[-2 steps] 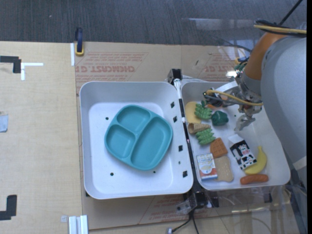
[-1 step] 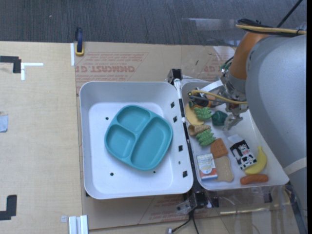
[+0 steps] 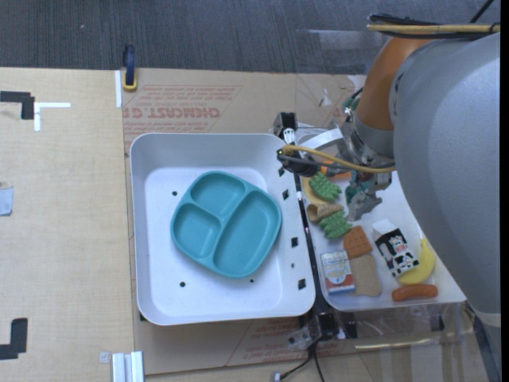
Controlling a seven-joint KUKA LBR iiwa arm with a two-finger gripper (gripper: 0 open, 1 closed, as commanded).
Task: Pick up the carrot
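Camera view: arm low over right bin (image 3: 457, 293).
Jaws (image 3: 359, 201): opening cannot be told; grip unclear.
Carrot (image 3: 414, 292): right bin's near corner, beside banana (image 3: 423, 266).
Left bin (image 3: 151, 293): teal plate (image 3: 227, 224).

Tabletop (image 3: 64, 237): pale wood grain, running wide on the left.
Cardboard sheet (image 3: 183, 106): flat on the tabletop, printed lettering upside down, tucked under both bins.
Left bin (image 3: 147, 293): white, shallow, sitting on the cardboard.
Right bin (image 3: 445, 289): white, hard against the left bin's right side, partly under the arm.
Blue-and-yellow clamp (image 3: 129, 68): at the cardboard's far left corner.
Black brackets (image 3: 19, 102): on the wood at the left edge, one far, one near.
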